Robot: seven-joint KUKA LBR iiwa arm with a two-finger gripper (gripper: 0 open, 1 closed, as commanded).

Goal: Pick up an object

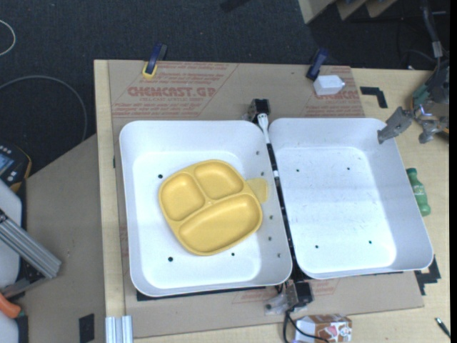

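yellow divided plastic plate (210, 206) lies in the left white bin (136, 191), well left of the claw (410, 120); claw state unclear.

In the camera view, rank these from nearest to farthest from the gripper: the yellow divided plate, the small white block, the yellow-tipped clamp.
From the gripper at the right bin's far right corner:
1. small white block, on the board behind the right bin.
2. yellow divided plate, in the left bin.
3. yellow-tipped clamp, at the board's far left edge.

- A yellow divided plate (209, 206) lies flat in the left bin (136, 191), right side up.
- It has three compartments: two small ones above, one long below.
- It sits slightly rotated, near the bin's middle.
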